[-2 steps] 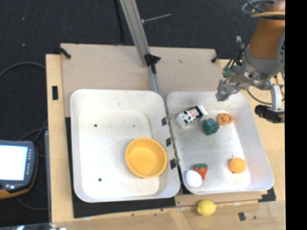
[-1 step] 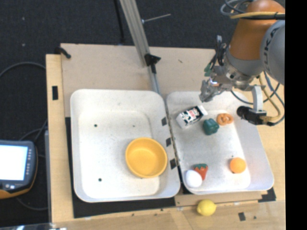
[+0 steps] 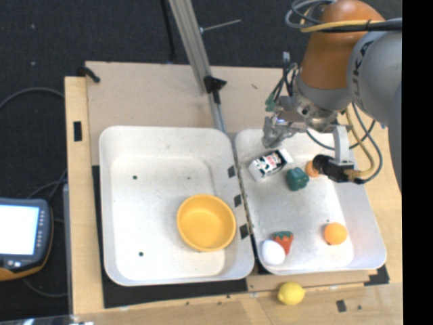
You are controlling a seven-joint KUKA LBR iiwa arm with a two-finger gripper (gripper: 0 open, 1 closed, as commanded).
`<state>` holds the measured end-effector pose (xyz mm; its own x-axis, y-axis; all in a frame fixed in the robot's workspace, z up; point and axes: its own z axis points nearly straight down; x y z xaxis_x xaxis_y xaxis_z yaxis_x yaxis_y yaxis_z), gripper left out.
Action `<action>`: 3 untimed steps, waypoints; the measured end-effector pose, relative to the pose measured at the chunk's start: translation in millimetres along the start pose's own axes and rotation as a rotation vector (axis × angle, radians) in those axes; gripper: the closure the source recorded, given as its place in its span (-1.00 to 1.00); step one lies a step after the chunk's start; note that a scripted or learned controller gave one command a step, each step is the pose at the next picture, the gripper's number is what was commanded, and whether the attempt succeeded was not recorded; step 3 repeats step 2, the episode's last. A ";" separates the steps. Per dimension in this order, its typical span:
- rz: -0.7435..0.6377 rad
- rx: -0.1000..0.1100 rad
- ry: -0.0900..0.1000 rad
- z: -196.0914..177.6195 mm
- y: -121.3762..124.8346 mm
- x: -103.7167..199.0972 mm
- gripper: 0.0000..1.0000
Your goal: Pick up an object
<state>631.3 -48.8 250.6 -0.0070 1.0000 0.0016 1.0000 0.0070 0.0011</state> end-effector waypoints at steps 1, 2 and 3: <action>0.000 0.001 -0.001 11.5 -4.6 57.5 1.00; 0.001 0.001 0.000 18.7 -15.0 105.6 1.00; 0.001 0.001 0.000 18.7 -15.0 105.6 1.00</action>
